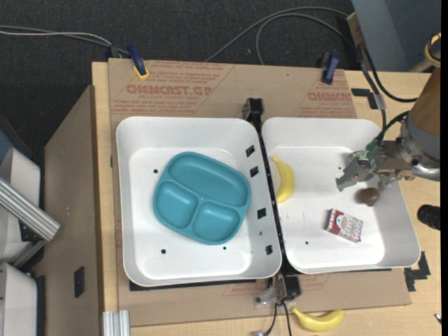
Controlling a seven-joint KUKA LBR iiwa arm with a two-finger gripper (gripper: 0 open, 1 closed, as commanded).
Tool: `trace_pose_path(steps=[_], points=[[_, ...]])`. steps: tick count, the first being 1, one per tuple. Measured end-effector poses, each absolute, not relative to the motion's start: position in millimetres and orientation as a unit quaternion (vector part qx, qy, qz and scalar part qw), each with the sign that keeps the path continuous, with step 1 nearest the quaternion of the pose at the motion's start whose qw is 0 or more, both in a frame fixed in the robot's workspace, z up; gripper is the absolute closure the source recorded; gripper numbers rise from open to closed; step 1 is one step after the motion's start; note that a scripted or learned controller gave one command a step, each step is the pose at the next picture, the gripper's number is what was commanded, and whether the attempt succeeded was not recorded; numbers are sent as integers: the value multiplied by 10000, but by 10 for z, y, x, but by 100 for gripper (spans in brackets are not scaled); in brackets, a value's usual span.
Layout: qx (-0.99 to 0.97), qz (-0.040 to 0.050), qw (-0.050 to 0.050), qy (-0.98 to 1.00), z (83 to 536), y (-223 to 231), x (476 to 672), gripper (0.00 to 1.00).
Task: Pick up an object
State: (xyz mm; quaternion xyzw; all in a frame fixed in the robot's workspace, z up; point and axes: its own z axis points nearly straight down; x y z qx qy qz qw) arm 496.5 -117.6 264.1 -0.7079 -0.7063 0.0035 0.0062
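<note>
At the far left of the camera view the cardboard-covered surface (84, 208) showed bare brown board, and a yellow-handled clamp (138, 62) pinned its back edge. The left bin (129, 187) sat next on that board and carried a teal divided plate (201, 197), which lay flat near the bin's middle with its three compartments facing up. A row of black clips (260, 180) ran down the seam where the two bins met, joining their touching rims. Just right of that seam, inside the right bin (318, 135), a yellow banana (283, 179) lay curved along the bin's left wall, close to the divider. Below the bins, at the front edge of the board, a second banana (320, 318) rested outside both bins. A blue clamp (330, 67) held the board's back edge above the right bin. Further right on the bin floor a small red and white box (343, 225) lay flat and slightly turned, well apart from the banana. Above and just to the right of the box, a small dark brown object (368, 196) sat near the bin's right side. The jaws (358, 171) hung over that part of the bin, just above and to the left of the brown object, at the end of the grey arm (423, 138) reaching in from the right; they appeared spread apart with nothing between them.
</note>
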Motion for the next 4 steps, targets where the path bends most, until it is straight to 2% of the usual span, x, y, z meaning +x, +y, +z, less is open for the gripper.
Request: trace_pose_path(steps=[1,2,3,4], points=[[-7068,0,12,-7074,2697,-1172,4987,0],[-7077,20,41,-7065,2097,-1244,4988,0],[-7073,14,35,-7069,1666,-1222,4950,0],[-7075,13,37,-7067,1033,-1209,4947,0]])
